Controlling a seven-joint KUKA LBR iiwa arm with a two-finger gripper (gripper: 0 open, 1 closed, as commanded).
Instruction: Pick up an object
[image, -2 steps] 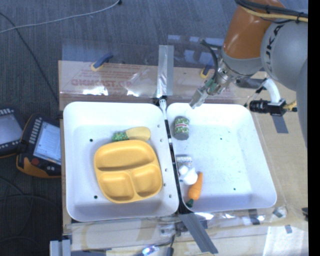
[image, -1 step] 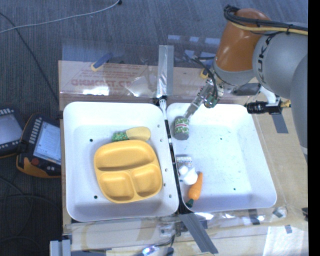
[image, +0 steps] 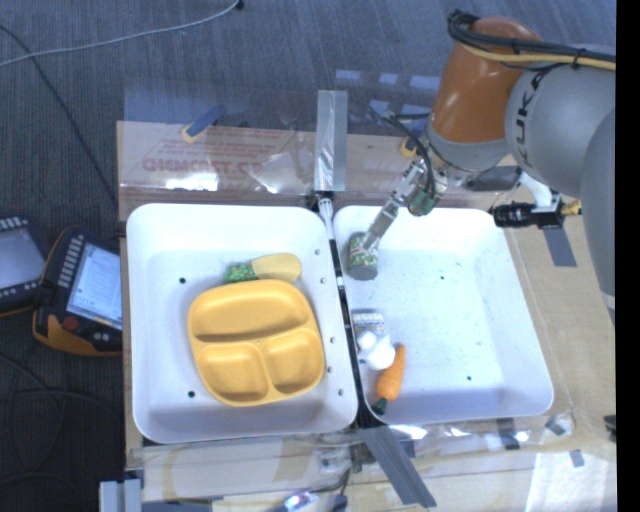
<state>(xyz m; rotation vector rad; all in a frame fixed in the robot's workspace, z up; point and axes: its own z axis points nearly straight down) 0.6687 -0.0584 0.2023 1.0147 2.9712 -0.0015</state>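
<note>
In the right bin (image: 470, 330), near its upper left corner, the end effector (image: 362, 258) reaches down at a slant from the arm's wrist at upper right. Its tip sits right at a small round greenish-grey object (image: 363, 262) that lies close against the divider between the two bins. The tip and the object overlap in this view, so whether the object is pinched or merely touched cannot be told, nor whether the end effector is spread or pressed together.

Lower along the same left wall of the right bin lies a cluster of things well apart from the end effector: a small clear or silvery item (image: 368, 321), just below it a white round piece (image: 375, 347), and beside that an orange carrot (image: 391, 372) pointing toward the bin's lower left corner.

The left bin (image: 160, 330) holds a yellow divided tray (image: 257, 339) with three compartments, lying near the middle. Touching the tray's upper edge are a pale yellow oblong piece (image: 275, 266) and, just left of it, a small green leafy item (image: 238, 271).
</note>
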